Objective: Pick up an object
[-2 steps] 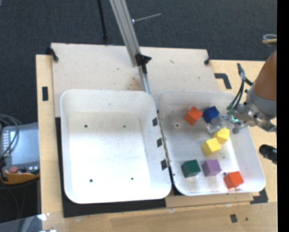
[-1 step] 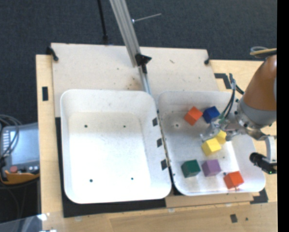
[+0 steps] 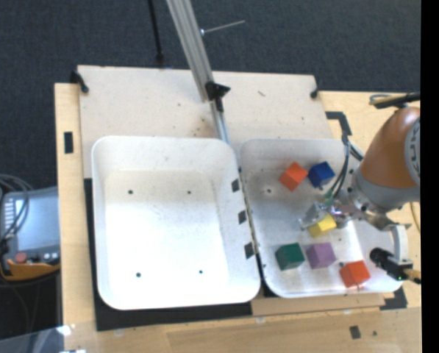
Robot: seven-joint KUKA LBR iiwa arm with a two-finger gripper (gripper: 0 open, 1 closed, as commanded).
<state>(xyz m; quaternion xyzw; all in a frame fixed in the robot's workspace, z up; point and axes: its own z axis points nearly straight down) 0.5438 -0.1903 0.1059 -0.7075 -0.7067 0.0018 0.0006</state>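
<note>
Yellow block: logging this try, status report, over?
Gripper down at yellow block, right bin. Grasp unconfirmed. Purple block and green block close by.

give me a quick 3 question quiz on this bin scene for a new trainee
1. True or false: the blocks lie in the bin nearer the arm.
2. Which block is the gripper right over? A) green B) yellow C) blue
3. Which block sits directly beside the orange block?

Key
1. True. All six blocks lie in the right bin; the left bin is on the far side from the arm.
2. B. The gripper is at the yellow block, while the green block and purple block lie below it and the red block near the corner.
3. The blue block.
</note>
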